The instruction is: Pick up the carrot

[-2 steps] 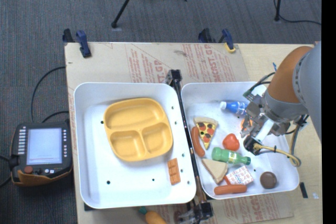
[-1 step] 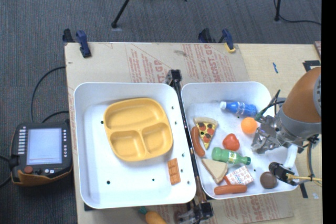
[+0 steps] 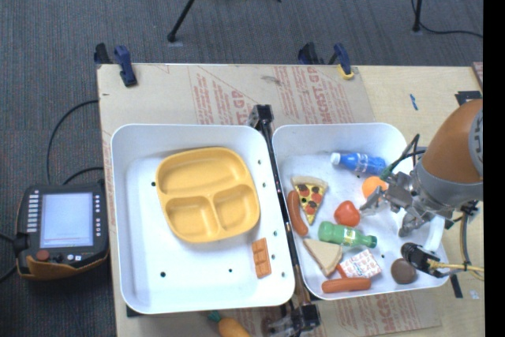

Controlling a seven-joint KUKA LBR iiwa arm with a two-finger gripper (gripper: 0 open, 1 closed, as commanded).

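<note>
An orange piece (image 3: 374, 186), carrot-coloured and partly covered by the gripper's body, lies in the right bin (image 3: 316, 136) just below the blue bottle (image 3: 359, 162). My gripper (image 3: 388, 218) hangs over the right side of this bin, right beside that orange piece. Its two grey fingers (image 3: 371, 205) are spread open with nothing between them. A second orange, tapered thing (image 3: 230, 326) lies outside the bins on the bench's front edge. I cannot tell which of the two is the carrot.
The right bin also holds a pizza slice (image 3: 308, 196), two sausages (image 3: 297, 214), a red tomato (image 3: 346, 213), a green bottle (image 3: 346, 234), a sandwich wedge (image 3: 323, 253), a small carton (image 3: 361, 263) and a brown ball (image 3: 403, 271). The left bin holds a yellow divided plate (image 3: 207, 193) and an orange block (image 3: 260, 257).
</note>
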